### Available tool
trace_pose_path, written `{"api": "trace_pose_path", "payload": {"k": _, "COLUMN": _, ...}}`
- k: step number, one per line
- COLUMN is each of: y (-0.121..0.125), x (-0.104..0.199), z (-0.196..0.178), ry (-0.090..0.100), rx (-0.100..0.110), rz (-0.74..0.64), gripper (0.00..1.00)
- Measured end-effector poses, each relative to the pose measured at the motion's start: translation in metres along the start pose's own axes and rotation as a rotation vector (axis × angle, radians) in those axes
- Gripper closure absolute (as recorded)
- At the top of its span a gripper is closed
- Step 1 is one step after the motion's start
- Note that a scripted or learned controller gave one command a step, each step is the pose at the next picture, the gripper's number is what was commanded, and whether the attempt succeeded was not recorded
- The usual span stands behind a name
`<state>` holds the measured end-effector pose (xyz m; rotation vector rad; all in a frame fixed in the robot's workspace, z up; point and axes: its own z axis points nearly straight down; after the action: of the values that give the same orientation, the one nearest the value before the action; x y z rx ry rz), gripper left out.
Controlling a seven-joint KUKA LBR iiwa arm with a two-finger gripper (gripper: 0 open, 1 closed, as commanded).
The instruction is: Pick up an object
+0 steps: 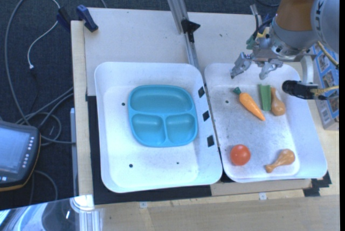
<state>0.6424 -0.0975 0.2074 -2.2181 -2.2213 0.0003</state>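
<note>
Upper right of the frame, your gripper (253,66) hangs over the right bin's (307,168) far rim, jaws spread and holding nothing. You're at the approach step — the carrot (251,104) lies just below; next, line up and descend onto it.

Two white bins (108,116), one blue tray (161,115), one carrot (251,105), one tomato (240,155), two drumsticks (281,159), one green stick (264,96).

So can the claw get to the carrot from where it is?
Probably yes. The claw hangs open over the top of the right bin, and the carrot lies just below it with nothing on top. The green stick lies close beside it, though.
</note>
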Motion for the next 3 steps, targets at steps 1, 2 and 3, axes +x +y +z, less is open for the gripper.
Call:
{"api": "trace_pose_path", "payload": {"k": 1, "y": 0.000, "x": 0.000, "z": 0.000, "ry": 0.000, "rx": 0.000, "rz": 0.000, "gripper": 0.00}}
{"api": "trace_pose_path", "payload": {"k": 2, "y": 0.000, "x": 0.006, "z": 0.044, "ry": 0.000, "rx": 0.005, "rz": 0.001, "gripper": 0.00}}
{"api": "trace_pose_path", "payload": {"k": 3, "y": -0.003, "x": -0.003, "z": 0.100, "ry": -0.001, "rx": 0.005, "rz": 0.002, "gripper": 0.00}}
